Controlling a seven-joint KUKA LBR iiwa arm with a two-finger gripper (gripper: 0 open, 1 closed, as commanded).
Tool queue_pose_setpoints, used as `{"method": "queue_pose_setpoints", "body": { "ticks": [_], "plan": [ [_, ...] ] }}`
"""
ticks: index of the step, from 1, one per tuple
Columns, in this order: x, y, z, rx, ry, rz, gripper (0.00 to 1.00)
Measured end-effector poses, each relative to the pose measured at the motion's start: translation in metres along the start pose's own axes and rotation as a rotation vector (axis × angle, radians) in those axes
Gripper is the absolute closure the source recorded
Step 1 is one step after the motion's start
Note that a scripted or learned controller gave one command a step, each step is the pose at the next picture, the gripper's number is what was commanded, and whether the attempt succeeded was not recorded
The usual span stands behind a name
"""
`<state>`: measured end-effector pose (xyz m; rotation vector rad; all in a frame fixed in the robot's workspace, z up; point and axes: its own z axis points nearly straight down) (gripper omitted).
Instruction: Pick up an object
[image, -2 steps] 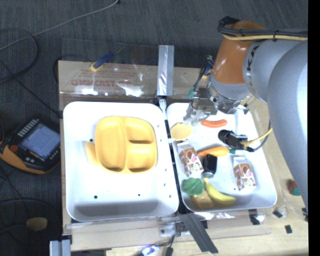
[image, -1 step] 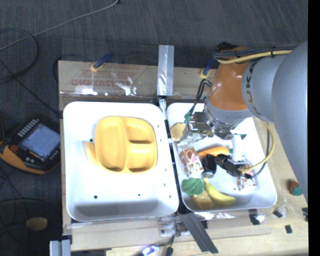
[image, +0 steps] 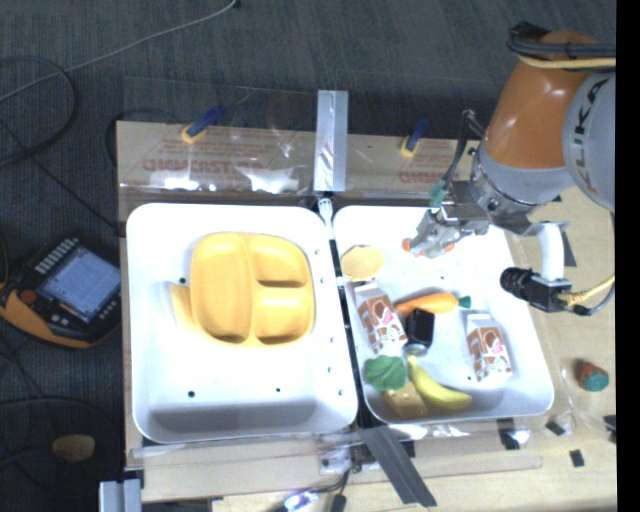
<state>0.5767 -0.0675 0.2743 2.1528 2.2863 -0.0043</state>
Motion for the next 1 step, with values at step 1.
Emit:
{"method": "queue_pose_setpoints", "body": {
  "ticks": [1],
  "plan": [
    [-0.0668, -0.0458, 0.0357, 0.0, 0.001, -0.229, 1.0]
  ]
}}
